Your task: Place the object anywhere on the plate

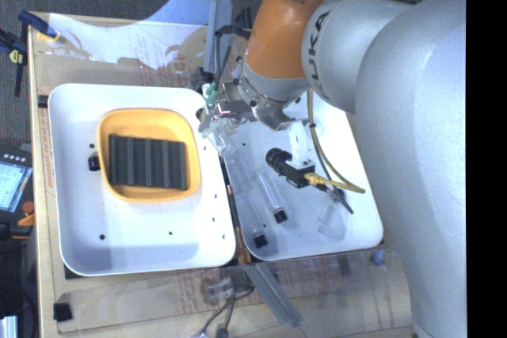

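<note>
A yellow plate (119, 123) with a dark ribbed insert (150, 162) lies in the left bin (79, 241). My gripper (214, 123) hangs over the divide between the two bins, just off the plate's right edge. A small green thing (209, 93) shows right beside the gripper, and I cannot tell whether it is held. Several small items lie in the right bin (356, 170): a clear tube (265, 190), a small black piece (279, 215) and another black piece (259, 240).
A small black bit (93, 162) sits in the left bin just left of the plate. The grey arm (396, 91) covers the right bin's far side. Clear plastic sheeting (119, 43) lies behind the bins.
</note>
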You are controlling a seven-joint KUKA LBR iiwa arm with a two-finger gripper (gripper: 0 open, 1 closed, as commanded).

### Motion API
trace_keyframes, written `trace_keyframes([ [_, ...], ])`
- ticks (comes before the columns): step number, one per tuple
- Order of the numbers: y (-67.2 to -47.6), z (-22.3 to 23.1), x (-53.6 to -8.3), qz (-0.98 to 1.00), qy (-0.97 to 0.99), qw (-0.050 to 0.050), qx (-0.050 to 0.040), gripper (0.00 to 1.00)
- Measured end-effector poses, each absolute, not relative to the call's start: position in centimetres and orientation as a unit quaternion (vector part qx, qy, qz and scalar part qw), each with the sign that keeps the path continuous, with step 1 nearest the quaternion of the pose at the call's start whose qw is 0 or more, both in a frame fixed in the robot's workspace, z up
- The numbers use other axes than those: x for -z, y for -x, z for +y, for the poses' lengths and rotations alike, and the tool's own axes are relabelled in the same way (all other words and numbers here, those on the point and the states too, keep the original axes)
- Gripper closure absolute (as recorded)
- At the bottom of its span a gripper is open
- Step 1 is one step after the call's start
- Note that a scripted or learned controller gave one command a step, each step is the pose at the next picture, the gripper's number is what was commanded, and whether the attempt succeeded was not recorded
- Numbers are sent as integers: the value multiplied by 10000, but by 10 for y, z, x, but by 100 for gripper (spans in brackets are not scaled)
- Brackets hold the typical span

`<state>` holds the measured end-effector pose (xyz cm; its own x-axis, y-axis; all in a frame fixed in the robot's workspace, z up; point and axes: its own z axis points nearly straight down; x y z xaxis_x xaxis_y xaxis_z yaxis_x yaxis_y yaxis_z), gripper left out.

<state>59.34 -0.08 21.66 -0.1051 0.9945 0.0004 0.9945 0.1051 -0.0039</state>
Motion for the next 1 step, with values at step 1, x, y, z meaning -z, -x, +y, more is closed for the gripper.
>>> trace_keyframes([
  [1,-593,-1,-217,-7430,6693,13,-12,0],
])
